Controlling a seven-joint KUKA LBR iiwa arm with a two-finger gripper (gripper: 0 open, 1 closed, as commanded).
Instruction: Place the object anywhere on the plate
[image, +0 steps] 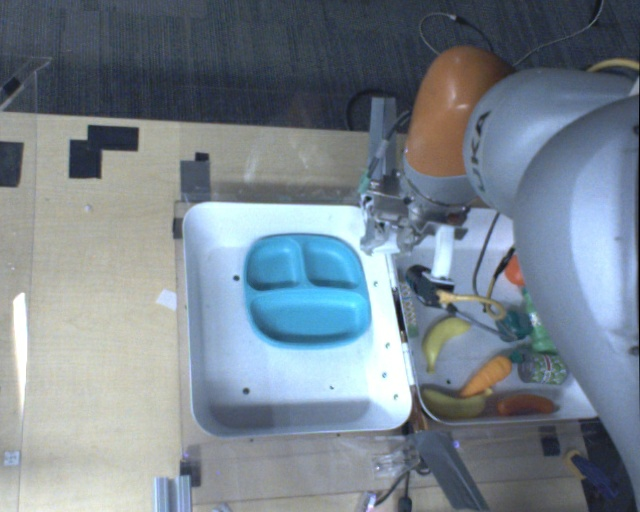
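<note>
Arm bent low, tool at the plate's right edge.

Grey arm in from the right, orange-banded wrist bent down, gripper low.

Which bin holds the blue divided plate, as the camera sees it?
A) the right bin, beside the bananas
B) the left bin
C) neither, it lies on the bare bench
B: the blue plate lies inside the left bin, while the bananas and carrot lie in the right bin.
</note>
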